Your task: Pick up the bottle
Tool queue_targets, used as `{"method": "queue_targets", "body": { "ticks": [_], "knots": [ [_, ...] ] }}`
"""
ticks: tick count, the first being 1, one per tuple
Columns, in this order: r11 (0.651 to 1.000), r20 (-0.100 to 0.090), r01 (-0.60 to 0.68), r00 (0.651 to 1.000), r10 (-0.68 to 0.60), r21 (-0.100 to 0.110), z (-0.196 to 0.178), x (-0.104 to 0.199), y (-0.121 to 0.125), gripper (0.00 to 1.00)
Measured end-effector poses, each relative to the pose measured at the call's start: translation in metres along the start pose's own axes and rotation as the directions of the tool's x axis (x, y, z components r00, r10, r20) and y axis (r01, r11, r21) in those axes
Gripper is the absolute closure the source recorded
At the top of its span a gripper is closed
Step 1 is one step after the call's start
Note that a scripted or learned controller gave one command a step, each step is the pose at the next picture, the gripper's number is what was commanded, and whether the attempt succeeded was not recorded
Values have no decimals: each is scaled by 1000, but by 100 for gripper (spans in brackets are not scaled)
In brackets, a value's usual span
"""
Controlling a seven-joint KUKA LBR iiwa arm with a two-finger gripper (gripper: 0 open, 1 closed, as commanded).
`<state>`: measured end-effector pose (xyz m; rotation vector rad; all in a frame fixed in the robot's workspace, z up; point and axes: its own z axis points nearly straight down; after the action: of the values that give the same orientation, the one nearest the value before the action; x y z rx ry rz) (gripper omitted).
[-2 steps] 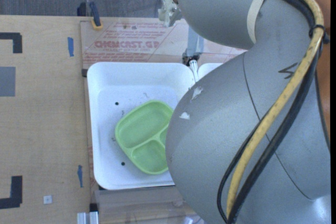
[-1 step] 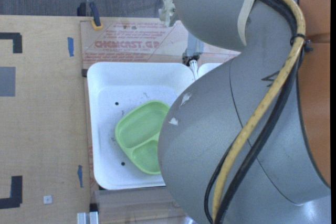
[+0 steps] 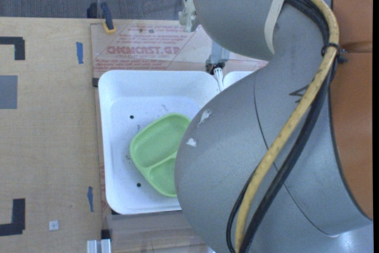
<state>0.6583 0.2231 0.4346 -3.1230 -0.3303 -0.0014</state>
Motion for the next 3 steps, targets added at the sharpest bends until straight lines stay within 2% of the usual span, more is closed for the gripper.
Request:
{"method": "queue_targets", "body": {
  "ticks": [3],
  "knots": [
    [1000, 1, -7, 1000, 7, 2, -9, 2, -1, 100]
  ]
}}
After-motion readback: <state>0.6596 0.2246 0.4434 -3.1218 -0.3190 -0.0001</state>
